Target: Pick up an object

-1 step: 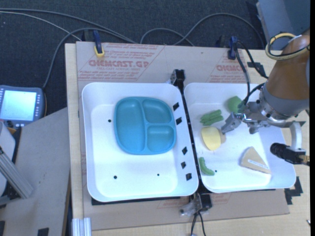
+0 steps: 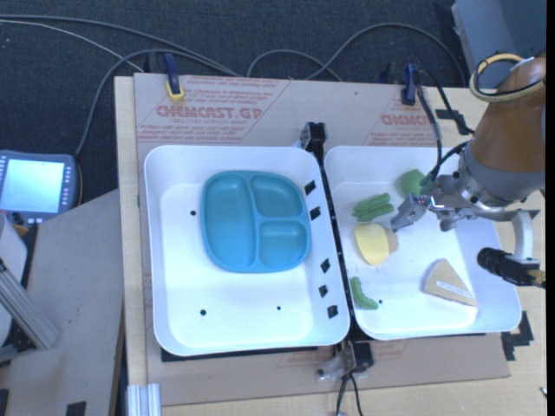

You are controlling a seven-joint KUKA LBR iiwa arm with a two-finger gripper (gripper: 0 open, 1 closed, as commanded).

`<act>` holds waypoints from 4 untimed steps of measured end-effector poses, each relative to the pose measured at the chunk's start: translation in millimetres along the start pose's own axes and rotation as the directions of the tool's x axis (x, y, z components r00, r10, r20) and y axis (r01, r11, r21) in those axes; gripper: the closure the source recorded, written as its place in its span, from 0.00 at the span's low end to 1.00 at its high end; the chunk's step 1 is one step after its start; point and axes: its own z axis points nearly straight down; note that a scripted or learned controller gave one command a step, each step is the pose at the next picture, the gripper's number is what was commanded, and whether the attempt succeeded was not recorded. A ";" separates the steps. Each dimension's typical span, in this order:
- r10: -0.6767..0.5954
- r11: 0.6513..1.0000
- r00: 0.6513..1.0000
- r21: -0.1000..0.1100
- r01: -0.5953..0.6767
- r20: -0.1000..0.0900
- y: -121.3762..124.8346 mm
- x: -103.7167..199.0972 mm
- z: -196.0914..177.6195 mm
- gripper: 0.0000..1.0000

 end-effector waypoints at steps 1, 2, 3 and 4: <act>0.001 1.000 1.000 0.007 -0.001 -0.001 -7.9 -3.0 60.3 0.00; 0.002 1.000 1.000 -0.001 -0.002 -0.001 -6.8 -2.8 106.0 0.00; 0.001 1.000 1.000 -0.005 -0.001 0.000 -5.7 -2.7 93.1 1.00; -0.001 1.000 1.000 -0.006 0.001 0.002 -9.1 2.0 47.9 1.00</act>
